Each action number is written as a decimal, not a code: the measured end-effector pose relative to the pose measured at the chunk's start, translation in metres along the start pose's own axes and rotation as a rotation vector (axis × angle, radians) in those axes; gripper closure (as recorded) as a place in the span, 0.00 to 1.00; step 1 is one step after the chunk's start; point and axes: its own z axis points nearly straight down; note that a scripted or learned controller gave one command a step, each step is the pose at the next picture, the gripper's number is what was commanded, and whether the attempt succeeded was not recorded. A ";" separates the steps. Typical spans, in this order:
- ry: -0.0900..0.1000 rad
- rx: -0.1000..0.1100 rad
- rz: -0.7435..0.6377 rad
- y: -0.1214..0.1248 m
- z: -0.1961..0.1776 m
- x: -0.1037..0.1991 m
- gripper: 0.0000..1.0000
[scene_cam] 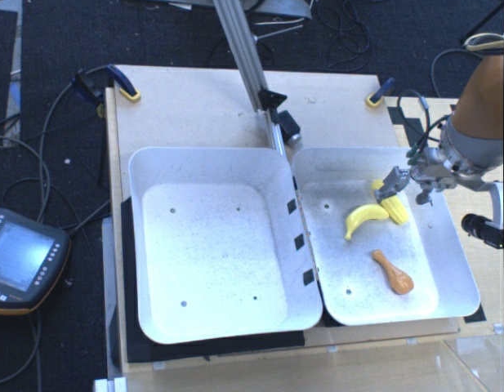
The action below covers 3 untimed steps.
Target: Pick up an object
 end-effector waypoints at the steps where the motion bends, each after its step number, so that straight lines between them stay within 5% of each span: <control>1: 0.000 0.002 0.001 -0.006 0.059 -0.006 0.00; 2: 0.000 0.000 0.001 -0.007 0.111 -0.006 0.00; 3: -0.001 -0.004 0.001 -0.006 0.098 -0.006 1.00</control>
